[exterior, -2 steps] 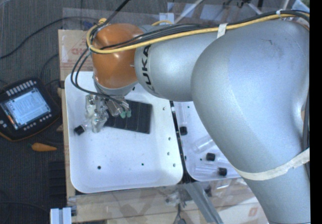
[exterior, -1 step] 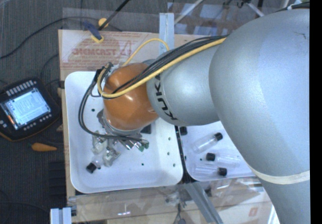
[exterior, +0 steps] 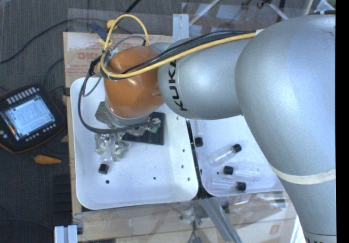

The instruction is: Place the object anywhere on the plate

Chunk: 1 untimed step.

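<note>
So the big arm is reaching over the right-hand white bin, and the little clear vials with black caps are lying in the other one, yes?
Not quite. The camera view shows the arm reaching over the left-hand white bin, with its end effector above that bin's floor. The clear vials with black caps lie mostly in the right-hand bin.

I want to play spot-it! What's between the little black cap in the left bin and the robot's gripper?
Bare white bin floor in the camera view, from the cap up to the gripper.

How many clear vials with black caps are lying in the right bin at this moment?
3 visible in the right bin: upper vial, middle vial, lower vial. A loose black cap lies near the left wall. The arm may hide more.
</note>
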Tool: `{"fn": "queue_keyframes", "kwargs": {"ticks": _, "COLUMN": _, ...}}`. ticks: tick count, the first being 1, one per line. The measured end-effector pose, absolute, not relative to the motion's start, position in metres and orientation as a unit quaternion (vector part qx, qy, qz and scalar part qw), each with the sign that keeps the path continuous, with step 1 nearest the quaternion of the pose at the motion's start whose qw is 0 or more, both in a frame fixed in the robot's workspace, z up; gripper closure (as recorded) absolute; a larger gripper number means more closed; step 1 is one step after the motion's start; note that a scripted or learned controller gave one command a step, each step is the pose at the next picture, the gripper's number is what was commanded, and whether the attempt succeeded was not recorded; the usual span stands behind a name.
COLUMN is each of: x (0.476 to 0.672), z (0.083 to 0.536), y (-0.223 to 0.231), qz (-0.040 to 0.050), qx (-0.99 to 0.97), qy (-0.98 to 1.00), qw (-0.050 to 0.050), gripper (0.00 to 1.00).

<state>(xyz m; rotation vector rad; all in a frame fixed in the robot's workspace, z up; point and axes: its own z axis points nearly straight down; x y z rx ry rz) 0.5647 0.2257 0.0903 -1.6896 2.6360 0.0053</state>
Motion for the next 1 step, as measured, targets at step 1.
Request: {"fn": "queue_keyframes", "kwargs": {"ticks": 1, "x": 0.6012, "z": 0.2547, "y": 0.2199, "qz": 0.0024, "qx": -0.597, "qy": 0.803, "qw": 0.002, "gripper": 1.00}}
